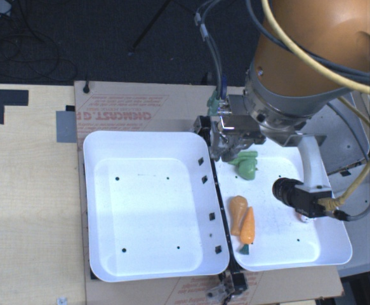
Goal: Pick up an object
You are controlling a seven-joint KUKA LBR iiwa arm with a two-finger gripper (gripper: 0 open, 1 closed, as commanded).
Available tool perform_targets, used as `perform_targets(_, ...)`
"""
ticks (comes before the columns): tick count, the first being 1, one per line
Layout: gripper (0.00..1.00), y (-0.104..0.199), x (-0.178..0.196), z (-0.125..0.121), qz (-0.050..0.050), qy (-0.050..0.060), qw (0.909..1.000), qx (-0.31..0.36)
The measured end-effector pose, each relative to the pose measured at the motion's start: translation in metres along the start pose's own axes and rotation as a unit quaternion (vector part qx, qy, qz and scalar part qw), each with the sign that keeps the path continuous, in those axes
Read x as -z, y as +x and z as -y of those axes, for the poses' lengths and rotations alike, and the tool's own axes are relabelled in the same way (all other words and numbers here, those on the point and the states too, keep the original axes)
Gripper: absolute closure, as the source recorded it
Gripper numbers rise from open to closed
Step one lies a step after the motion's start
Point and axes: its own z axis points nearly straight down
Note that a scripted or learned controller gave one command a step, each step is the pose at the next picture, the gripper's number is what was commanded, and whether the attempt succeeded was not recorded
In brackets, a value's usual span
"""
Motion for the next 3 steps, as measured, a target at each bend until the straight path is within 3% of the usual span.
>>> perform_targets(1,1.00,0.075,-0.059,0.002,0.002,0.009,1.0000,0.003)
perform_targets(2,0.00,0.071,-0.056,0.001,0.002,0.006,1.0000,0.000)
perform_targets(3,1.00,0.071,-0.046,0.001,0.003,0.007,1.0000,0.000)
